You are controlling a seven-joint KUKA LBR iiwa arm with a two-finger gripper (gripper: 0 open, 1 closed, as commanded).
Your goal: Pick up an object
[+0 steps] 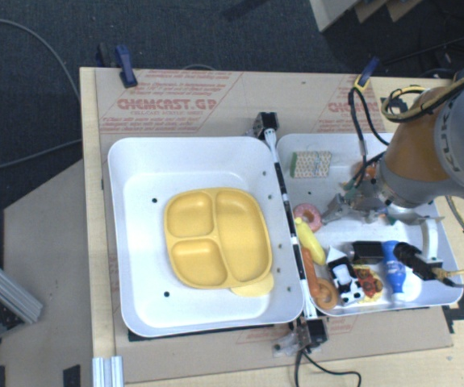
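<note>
At the near edge of the right bin (449, 293), toward six o'clock, small toys lie packed together: a black-and-white figure (343, 279), an orange ring (323, 291), a blue-capped bottle (393, 271) and a black block (370, 251). All look light and rigid; the bottle is probably slick, so a grip across its waist seems best. At the bin's nine o'clock side a yellow banana (310, 243) lies along the wall, likely smooth plastic, best taken mid-body. Just beyond it sits a pink doughnut (306, 214). The pincer (353, 202) hangs low at bin centre; whether it is apart or together I cannot tell. At twelve o'clock rests a speckled sponge (311, 164), soft and forgiving. The left bin (127, 216) carries a yellow divided plate (215, 239).
</note>
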